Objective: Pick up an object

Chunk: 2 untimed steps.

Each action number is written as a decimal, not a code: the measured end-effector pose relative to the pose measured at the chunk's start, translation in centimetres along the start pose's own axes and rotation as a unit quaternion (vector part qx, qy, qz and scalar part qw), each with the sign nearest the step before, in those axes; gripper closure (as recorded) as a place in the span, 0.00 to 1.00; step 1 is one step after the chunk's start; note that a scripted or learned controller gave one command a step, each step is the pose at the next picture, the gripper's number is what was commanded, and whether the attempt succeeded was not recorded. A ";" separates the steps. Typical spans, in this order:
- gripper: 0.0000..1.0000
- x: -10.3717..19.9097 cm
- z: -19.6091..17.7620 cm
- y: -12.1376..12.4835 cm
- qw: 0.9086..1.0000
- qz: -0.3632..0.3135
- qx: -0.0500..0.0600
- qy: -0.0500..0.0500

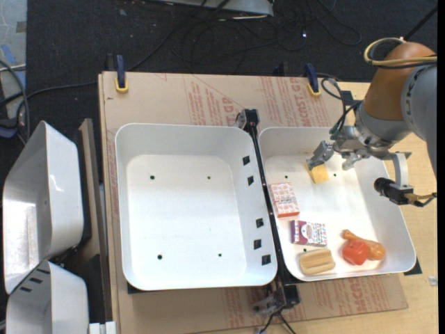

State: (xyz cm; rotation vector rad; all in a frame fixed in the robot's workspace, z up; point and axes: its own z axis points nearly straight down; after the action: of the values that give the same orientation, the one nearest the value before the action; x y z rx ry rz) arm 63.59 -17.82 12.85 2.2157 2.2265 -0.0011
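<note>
The right bin (pixel 379 204) holds several small things. A yellow block (pixel 320 175) lies near its back. A pink and white packet (pixel 284 200) rests by the divider, with a purple box (pixel 309 233) in front of it. Along the front edge are a tan bun-shaped piece (pixel 316 261) and a red and orange toy (pixel 359 250). My gripper (pixel 334 157) hangs low over the back of this bin, open, its two fingers spread apart. The left fingertip (pixel 319 154) is just above the yellow block. Nothing sits between the fingers.
The left bin (pixel 132 186) stands beside the right one, with a black divider strip (pixel 259 186) between them. Spare white bins (pixel 42 193) are stacked off the bench at the far left. Clamps and cables lie along the bench's back edge.
</note>
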 end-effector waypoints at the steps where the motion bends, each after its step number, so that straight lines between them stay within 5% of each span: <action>1: 0.00 1.8 3.8 2.1 1.000 0.000 0.000 0.000; 2: 1.00 1.7 2.5 2.1 1.000 0.000 -0.002 -0.001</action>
State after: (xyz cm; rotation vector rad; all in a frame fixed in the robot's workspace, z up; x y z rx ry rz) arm 65.71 -16.14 10.33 2.2135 2.2237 0.0019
